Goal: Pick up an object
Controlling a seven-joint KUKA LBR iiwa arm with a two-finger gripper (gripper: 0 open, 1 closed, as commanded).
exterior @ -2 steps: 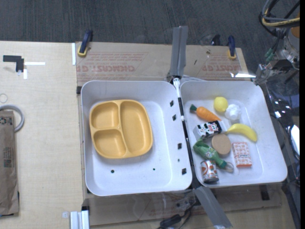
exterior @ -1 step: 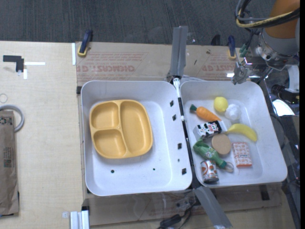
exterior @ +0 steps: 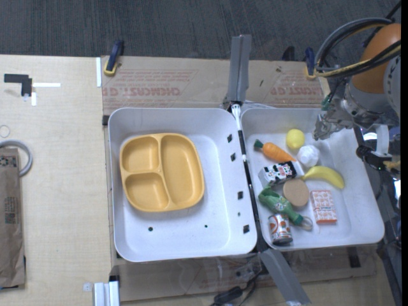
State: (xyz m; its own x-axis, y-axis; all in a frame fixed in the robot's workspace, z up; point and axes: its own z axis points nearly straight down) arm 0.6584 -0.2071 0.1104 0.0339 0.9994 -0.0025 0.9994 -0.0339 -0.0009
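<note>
From the overhead camera view, the pincer [exterior: 320,131] hangs low over the far corner of the right bin [exterior: 363,231], just beside the lemon [exterior: 294,138] and the white ball [exterior: 308,154]; whether it is released or clenched I cannot tell, and nothing shows between its tips. The pickable things all lie in that bin: carrot [exterior: 275,150], banana [exterior: 324,176], a small cow-print carton [exterior: 279,171], brown disc [exterior: 296,192], orange-and-white box [exterior: 324,206], green toy [exterior: 278,203] and can [exterior: 280,229]. The likely failure is a crowded grasp: lemon and ball sit nearly touching, so a descent between them may nudge both aside or roll them off. The near bin wall also limits approach there. Open floor lies along the bin's right side, while the left bin [exterior: 172,234] holds a yellow divided plate [exterior: 163,171].
</note>
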